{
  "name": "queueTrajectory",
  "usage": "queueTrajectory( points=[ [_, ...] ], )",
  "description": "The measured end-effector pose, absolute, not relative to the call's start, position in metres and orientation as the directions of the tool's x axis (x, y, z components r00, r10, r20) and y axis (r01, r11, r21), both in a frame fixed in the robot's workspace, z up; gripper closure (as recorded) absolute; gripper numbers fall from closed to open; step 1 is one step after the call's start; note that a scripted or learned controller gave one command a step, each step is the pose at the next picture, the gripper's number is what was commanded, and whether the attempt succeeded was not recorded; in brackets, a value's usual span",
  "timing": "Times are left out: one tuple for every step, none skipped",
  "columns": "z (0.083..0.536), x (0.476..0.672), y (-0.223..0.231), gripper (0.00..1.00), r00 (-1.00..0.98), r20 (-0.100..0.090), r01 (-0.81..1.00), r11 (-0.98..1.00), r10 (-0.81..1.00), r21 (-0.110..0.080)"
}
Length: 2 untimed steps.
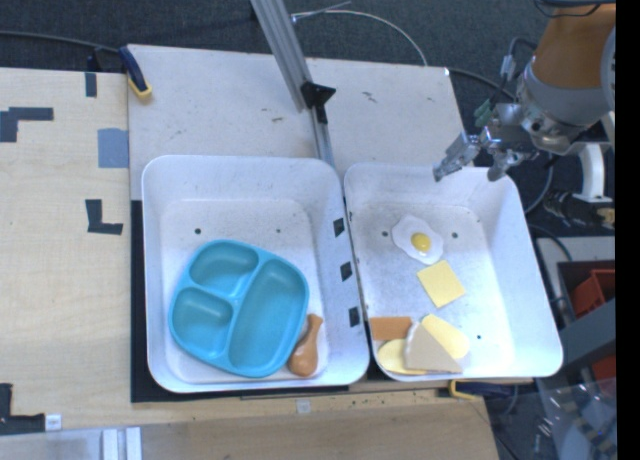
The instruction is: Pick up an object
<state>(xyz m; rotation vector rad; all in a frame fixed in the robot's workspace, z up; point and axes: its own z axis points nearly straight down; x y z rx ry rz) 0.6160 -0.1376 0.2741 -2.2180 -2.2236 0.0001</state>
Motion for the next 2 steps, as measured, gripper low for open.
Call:
queueTrajectory(
  points=[
    [0.211,0.617,-0.117,0.0,-0.002,0.001,1.0,0.002,1.0,-0.008],
    [0.356,0.576,-0.196,0.0,0.003,-0.004,1.0,-0.003,1.0,0.006]
  ],
)
